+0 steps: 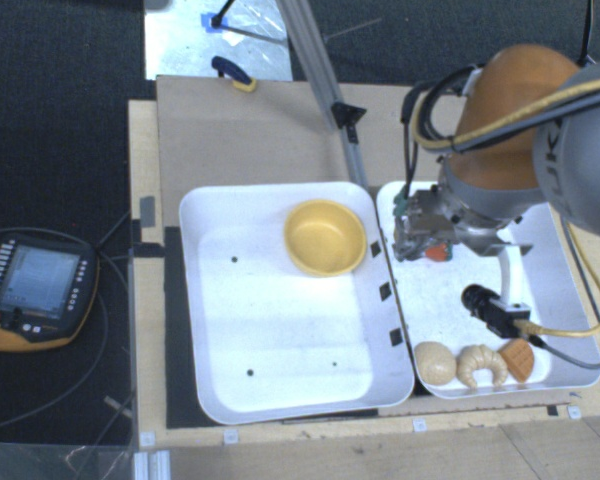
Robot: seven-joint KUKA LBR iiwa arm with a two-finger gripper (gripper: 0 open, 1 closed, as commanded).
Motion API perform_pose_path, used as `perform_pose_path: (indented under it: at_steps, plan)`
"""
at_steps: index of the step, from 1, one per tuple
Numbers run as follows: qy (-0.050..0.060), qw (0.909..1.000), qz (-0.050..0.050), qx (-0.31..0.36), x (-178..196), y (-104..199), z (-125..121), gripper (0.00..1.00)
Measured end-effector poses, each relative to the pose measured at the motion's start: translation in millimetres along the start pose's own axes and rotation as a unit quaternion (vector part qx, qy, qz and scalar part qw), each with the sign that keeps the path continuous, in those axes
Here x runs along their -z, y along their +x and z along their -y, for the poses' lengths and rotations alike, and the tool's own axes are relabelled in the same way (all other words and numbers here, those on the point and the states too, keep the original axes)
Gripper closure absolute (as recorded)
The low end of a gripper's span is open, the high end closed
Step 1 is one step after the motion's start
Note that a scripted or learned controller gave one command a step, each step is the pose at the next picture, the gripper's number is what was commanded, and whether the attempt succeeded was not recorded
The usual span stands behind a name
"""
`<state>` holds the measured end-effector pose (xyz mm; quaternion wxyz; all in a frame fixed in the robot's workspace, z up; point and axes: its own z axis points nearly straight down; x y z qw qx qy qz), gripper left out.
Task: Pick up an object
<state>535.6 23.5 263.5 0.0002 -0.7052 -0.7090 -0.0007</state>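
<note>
Claw low over the right bin, beside a small red object; yellow bowl in the left bin.

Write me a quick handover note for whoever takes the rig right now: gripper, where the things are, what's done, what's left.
Gripper: low over the right bin's upper left corner; grip state unclear.
Things: a small red-orange item lies beside it. Bread roll, croissant and waffle piece line the bin's near edge. Yellow bowl sits in the left bin.
Done: nothing visibly lifted.
Left: grasp and raise one item.
</note>
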Motion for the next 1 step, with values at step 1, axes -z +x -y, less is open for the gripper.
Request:
perform_pose_path:
  at_steps: [1]
  plan:
    - [0.0,1.0,0.0,0.0,-6.8,55.8,-13.8,1.0]
